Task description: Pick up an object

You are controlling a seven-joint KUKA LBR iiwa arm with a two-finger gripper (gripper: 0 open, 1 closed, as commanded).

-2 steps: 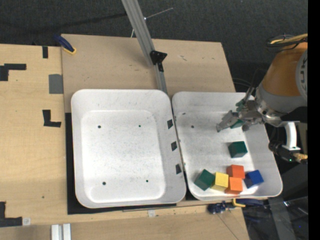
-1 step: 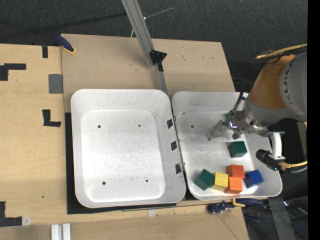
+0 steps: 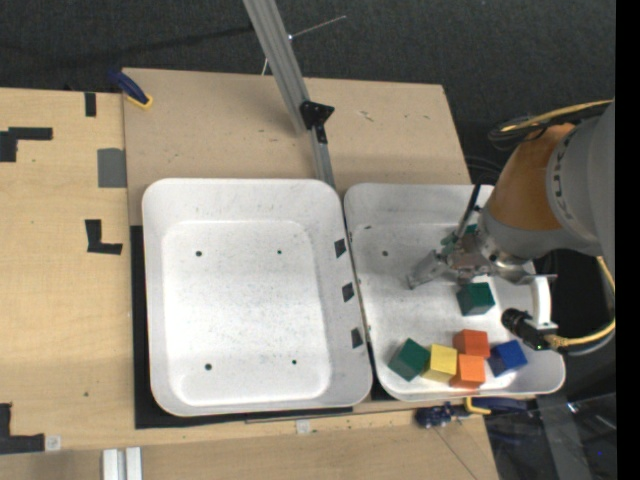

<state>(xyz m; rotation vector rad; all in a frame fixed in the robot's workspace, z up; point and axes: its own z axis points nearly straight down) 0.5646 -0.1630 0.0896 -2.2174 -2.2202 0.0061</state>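
Bench at far left: pale wooden bench top (image 3: 60,268) with black tape marks and a grey patch; small blue-and-yellow clamp (image 3: 132,88) near the board's upper left corner.
Left bin: shallow white plastic bin (image 3: 160,268), speckled, four small dark dots on its floor, sitting on a black mat.
Pole: slanted grey metal pole (image 3: 275,38) running down from the top edge to the gap between the bins, with a black bracket (image 3: 316,115) on it.
Right bin: second shallow white plastic bin (image 3: 385,218), touching the left bin along its inner edge.
Claw: two-finger metal gripper (image 3: 425,271) low over the middle of the right bin, fingers pointing left and somewhat downward; finger spread blurred, cannot tell how far open; nothing seen between the fingers.
Nearest block: dark green cube (image 3: 476,297) just below and right of the gripper, under the wrist, apart from the fingertips.
Block cluster: at the bin's lower edge, well below the gripper — green cube tilted on a corner (image 3: 408,358), yellow cube (image 3: 443,360) touching it, orange cube (image 3: 469,369) beside that, red-orange cube (image 3: 472,343) just above, blue cube (image 3: 508,357) furthest right.
Arm: grey robot arm with an orange band (image 3: 525,183) reaching in from the right, bent down over the right bin's right side; white fitting and black cable (image 3: 535,330) hanging beside the wrist.
Below the bin: small blue clip (image 3: 440,415) at the bench's lower edge.
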